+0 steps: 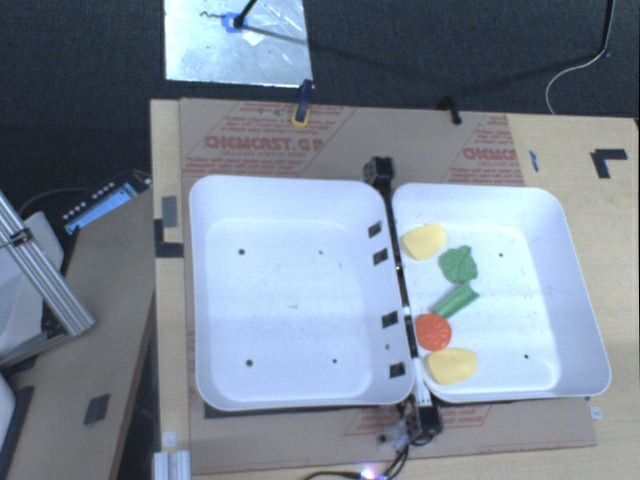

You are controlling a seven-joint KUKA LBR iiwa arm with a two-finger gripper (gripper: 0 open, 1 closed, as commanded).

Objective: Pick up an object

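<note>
Five small toy-like pieces are lying in the right bin (pixel 560 268), all crowding its left side beside the divider: a yellow piece (pixel 423 241) farthest back, a dark green leafy piece (pixel 458 263) just right of it, a lighter green stick-shaped piece (pixel 456 299) slanting below that, a red round piece (pixel 433 332) touching the stick's lower end, and a second yellow piece (pixel 452 366) sitting nearest, close against the red one. Any of them would be serving as the thing to pick up (the task names none in particular). The left bin (pixel 290 288) is lying alongside, sharing the hinged middle edge. The gripper's fingers cannot be judged from this view. The likely trouble is the crowding: fingers coming down on the red piece could be nudging the stick or the near yellow piece instead, and anything hugging the bin's wall is leaving little room for a finger on that side.
</note>
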